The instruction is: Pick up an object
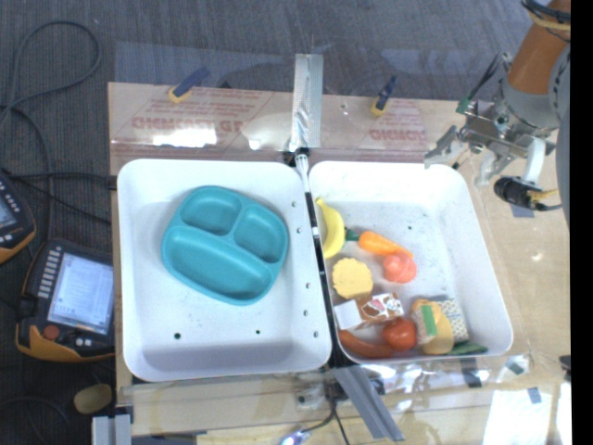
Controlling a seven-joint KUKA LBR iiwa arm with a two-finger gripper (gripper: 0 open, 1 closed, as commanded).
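Grey and orange, the robot arm point(542, 54) reaches in from the right, and its hand point(482, 151) hangs above the far right corner of the right white bin point(468, 216). The hand touches nothing, and I cannot tell how far it is open. The toy food lies well apart from it: a yellow banana point(330, 225), an orange carrot point(382, 243), a pink ball point(400, 267) and a red tomato point(400, 333). A blue plastic tray with three parts point(225, 242) rests in the left white bin point(139, 276).

Dark grey carpet floor point(232, 17) across top of frame; black cables point(37, 72) upper left; teach pendant point(69, 299) lower left.
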